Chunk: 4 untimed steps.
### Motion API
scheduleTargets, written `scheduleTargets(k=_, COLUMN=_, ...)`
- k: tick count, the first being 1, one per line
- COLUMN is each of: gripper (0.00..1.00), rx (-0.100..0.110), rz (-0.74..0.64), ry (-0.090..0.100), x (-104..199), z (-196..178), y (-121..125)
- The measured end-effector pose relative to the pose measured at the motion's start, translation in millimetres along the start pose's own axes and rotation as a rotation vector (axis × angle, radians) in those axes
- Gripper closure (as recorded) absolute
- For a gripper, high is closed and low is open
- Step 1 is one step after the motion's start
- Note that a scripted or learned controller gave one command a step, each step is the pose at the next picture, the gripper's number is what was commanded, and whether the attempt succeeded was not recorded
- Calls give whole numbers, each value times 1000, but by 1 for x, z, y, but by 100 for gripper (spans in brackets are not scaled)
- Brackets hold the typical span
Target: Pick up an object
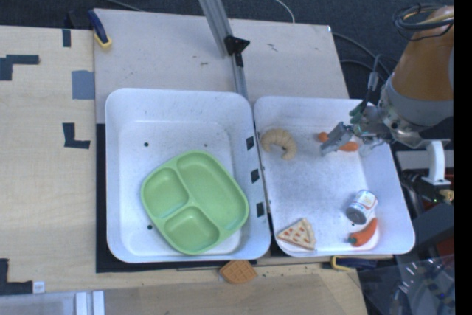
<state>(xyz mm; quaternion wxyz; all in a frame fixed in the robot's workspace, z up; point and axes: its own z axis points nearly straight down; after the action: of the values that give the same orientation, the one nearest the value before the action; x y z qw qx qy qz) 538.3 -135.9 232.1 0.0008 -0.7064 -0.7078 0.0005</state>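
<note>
Dark carpet and loose cables surround a pale bench that carries two shallow white bins side by side, with a slanted metal pole crossing above them. In the left bin lies a light green divided plate with three compartments, all bare. The right bin holds the loose items: a tan croissant near its upper left, a small orange piece near its upper right, a small silver can on its side lower right, a red-orange carrot-like toy just below the can, and a triangular sandwich wedge at the bottom edge. A round waffle-like biscuit sits outside the bins on the front rim. The gripper reaches in from the right and hangs low right over the orange piece, which seems the likely target; whether the fingers are parted or closed cannot be told, and nothing shows clearly between them. That piece looks like light, hard toy plastic: stiff, not fragile, but small and smooth, so it could squirt out of a pinch. Taking it across its narrow middle looks safest. The croissant offers a bulkier, easier hold across its curved body, while the can would likely roll.
</note>
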Motion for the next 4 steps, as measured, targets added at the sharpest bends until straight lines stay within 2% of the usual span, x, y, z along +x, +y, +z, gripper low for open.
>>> scheduleTargets(k=1, gripper=0, rx=0, rz=0, ry=0, x=0, z=0, y=0)
scheduleTargets(k=3, gripper=0, rx=7, rz=1, ry=1, x=4, z=130, y=-2)
scheduleTargets(k=4, gripper=0, rx=-1, rz=1, ry=-1, x=4, z=141, y=-2)
